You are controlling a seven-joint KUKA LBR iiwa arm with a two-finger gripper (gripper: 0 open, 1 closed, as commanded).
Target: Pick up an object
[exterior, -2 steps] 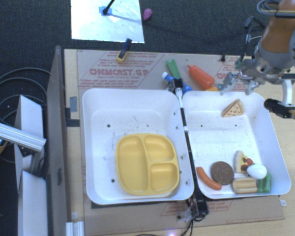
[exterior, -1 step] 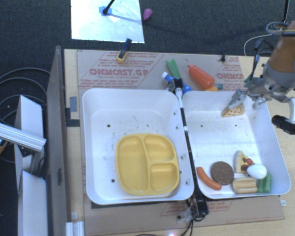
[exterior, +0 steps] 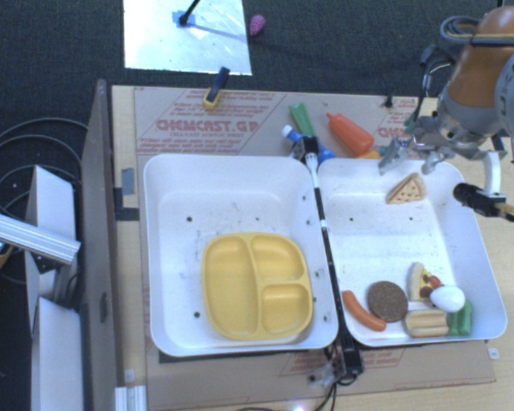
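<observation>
Two white bins (exterior: 240, 169) sit on the tabletop; a pizza slice (exterior: 405, 190) lies just below the spread, empty fingers (exterior: 411, 154).

Single fixed camera, mounted above the bench (exterior: 240, 114), looks down at a slant. Both white bins (exterior: 176, 195) sit fully in frame, mid-distance; floor visible beyond the bench's far edge.

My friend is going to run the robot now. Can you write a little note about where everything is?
Gripper: hovers at the far edge of the right white bin, holding nothing.
Nearest thing: tan triangular toy wedge, just below it.
Near corner of that bin: orange toy sausage, brown round disc, white egg.
Left white bin: yellow divided plastic tray.
Done: nothing picked up.
Left: grab one object.
</observation>
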